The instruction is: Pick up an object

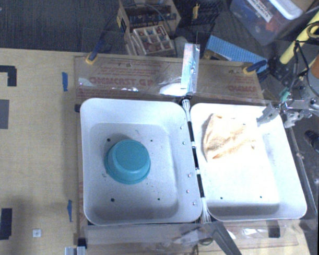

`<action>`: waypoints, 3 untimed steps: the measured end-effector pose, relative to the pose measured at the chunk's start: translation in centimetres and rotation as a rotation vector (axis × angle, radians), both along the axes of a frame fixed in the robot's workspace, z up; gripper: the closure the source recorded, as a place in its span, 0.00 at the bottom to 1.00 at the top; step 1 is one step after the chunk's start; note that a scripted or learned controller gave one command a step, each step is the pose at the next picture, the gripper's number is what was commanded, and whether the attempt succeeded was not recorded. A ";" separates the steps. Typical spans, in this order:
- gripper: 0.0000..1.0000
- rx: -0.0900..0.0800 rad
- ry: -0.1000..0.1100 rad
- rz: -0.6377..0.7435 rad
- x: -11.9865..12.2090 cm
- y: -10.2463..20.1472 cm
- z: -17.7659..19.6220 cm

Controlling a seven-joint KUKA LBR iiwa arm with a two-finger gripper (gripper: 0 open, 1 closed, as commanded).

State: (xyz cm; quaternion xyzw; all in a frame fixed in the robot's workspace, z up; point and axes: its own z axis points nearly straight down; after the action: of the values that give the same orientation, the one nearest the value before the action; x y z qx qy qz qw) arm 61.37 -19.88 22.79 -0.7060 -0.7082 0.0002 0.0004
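1. The gripper [279, 114] is hanging over the top-right corner of the right bin [287, 207]. It is showing as small pale metal parts against clutter, too blurred to resolve. Released or clenched: can't tell.
2. The arm [313, 103] is getting cut off by the right edge, so just a grey stretch near the wrist is showing.
3. A clear plastic sheet [130, 81] is lying along the far side of both bins. Its reddish lettering is glaring out and not reading cleanly.
4. Clutter beyond the bench is sitting in shadow: a wooden compartment box [147, 32], a blue slab [230, 48] and a yellow cable [309, 30]. Detail in there is hard to make out.
5. The near edge of the bins is running into brackets and glare at the bottom of the view, so what is under it isn't readable.
6. Candidate one: a teal bowl [128, 161] is sitting mouth-down in the left bin [97, 117], left of the floor's centre and apart from every wall. It is round, solid teal, with a flat base facing up and a slightly wider rim below.
7. Candidate two: a tan cloth [227, 138] is lying flat in the right bin, in the far-left part, near the wall shared with the left bin. It is cream with orange-brown streaks, with a crumpled, irregular outline; whether it's fabric or paper is unclear.
8. The gripper is sitting to the right of the cloth and apart from it, and well apart from the bowl.
9. Small dark specks are dotting the left bin's floor around the bowl.
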 end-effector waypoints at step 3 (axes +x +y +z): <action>0.00 -0.001 -0.003 0.221 1.1 8.1 -4.4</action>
State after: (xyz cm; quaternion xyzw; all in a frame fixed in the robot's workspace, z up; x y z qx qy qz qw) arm 62.46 -11.76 18.37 -0.6238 -0.7816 -0.0004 -0.0012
